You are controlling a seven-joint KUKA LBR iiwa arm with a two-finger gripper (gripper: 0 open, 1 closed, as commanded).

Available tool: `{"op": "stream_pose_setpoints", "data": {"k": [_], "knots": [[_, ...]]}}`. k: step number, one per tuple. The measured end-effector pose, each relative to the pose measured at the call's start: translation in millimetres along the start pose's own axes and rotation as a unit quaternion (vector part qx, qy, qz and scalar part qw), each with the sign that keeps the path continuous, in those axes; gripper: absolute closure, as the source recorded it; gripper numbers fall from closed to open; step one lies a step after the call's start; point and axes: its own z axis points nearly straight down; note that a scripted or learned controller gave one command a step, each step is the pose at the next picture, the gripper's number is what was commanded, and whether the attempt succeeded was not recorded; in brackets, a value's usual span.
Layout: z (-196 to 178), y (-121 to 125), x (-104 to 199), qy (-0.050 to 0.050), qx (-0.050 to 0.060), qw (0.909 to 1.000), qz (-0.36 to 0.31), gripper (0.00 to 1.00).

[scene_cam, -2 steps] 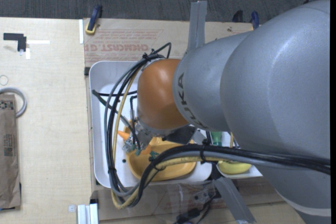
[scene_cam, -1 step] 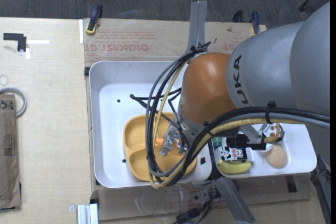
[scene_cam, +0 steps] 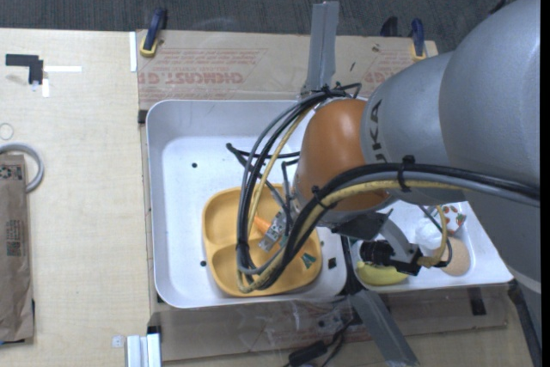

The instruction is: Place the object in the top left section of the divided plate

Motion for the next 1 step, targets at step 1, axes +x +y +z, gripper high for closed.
{"op": "stream_pose_setpoints", "data": {"k": [1], "knots": [[1.2, 25.3, 16.7, -0.003, 0.003, 0.9562, 0.293, 1.0]]}}
